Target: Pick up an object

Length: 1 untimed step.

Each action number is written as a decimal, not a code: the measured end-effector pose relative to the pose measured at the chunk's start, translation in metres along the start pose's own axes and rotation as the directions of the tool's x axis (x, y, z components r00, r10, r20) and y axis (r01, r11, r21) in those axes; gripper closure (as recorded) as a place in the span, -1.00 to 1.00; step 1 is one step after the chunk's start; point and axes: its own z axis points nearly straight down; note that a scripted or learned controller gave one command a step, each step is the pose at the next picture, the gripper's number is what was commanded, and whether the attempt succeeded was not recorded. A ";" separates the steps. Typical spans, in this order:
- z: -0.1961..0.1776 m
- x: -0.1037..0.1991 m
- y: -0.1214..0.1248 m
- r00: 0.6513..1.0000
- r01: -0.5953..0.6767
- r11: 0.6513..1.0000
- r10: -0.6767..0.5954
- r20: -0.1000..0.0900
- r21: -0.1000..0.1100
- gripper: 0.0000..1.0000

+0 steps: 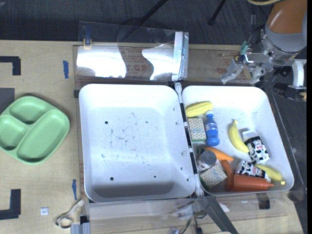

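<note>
Parked at the far right, beyond the far rim of the right bin [265, 95], the hand [237, 68] on the grey arm [287, 21] with its orange band; carrying nothing, and too small and cluttered against the dark floor to tell how its tips stand. Judged as the very start of the pick: no approach made, nothing chosen yet. Called for next: a swing nearward over the right bin, then a drop onto one item with clear space around it. Best candidates, by that measure: the blue bottle [211, 129] or the banana [237, 136] near the bin's middle, each lying fairly free. Harder: the crowded near corner. Counted in the right bin: two bananas, the second [271, 172] at the near right; one yellow piece [198, 108] at the far left; one patterned box [196, 128]; one blue bottle; one carrot [222, 154]; one can [212, 173]; one red-brown piece [249, 182]; two black-and-white cartons [257, 149]. Two white bins in all, the left bin [87, 130] bare. Out on the counter [34, 72] at the left, one green divided plate [30, 128].
</note>
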 end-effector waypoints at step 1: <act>0.105 -0.025 -0.037 0.992 0.123 0.992 -0.123 0.001 -0.001 -1.00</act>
